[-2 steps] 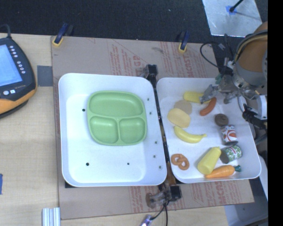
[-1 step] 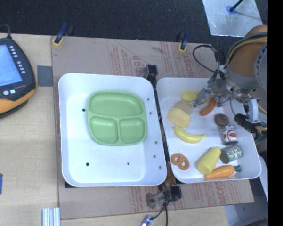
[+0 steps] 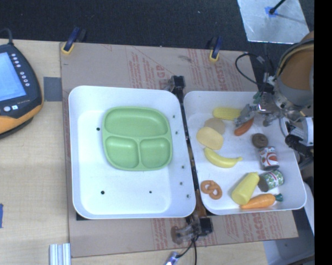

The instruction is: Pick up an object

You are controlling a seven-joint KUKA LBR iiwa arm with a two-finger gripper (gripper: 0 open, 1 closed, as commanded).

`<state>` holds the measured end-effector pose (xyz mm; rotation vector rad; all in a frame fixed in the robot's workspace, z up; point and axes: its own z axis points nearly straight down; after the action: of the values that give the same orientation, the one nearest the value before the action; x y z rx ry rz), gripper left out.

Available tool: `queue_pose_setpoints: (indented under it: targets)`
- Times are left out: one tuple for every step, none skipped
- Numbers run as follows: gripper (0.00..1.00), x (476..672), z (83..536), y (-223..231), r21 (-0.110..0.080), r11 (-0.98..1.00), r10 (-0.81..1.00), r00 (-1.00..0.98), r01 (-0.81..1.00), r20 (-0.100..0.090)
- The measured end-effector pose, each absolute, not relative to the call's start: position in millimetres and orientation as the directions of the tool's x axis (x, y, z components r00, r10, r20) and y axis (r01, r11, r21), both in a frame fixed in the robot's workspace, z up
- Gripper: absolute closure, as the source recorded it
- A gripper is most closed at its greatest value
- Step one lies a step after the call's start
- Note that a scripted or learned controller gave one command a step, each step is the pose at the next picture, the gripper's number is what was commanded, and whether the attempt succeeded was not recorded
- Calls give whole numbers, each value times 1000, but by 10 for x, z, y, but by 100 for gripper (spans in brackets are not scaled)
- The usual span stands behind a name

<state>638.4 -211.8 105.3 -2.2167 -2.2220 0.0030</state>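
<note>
Toy-filled right bin point(image 3: 298, 200), hand point(image 3: 247, 116) above

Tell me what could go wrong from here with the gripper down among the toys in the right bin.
1. The two-finger gripper sits at the small orange-red sausage-shaped toy, close to the yellow lemon-like piece; a closing grasp could nudge that neighbour or pinch both.
2. The toy lies near the shallow white right bin top edge, under the grey arm, so the view cannot confirm the hold; the grasp may come up with nothing.
3. The round dark brown disc lies just below and could get knocked.
</note>
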Motion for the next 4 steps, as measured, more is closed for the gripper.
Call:
queue_pose_setpoints:
  targets:
    - [0,6143,916,-1880,-4,5,1000,-5,1000,-1]
    - [0,6567,1102,-2115,-1,5,1000,-5,1000,0]
    - [0,6537,904,-1853,-15,6,1000,-6,1000,2]
    - [0,6456,921,-2120,-5,2,1000,-2,1000,1]
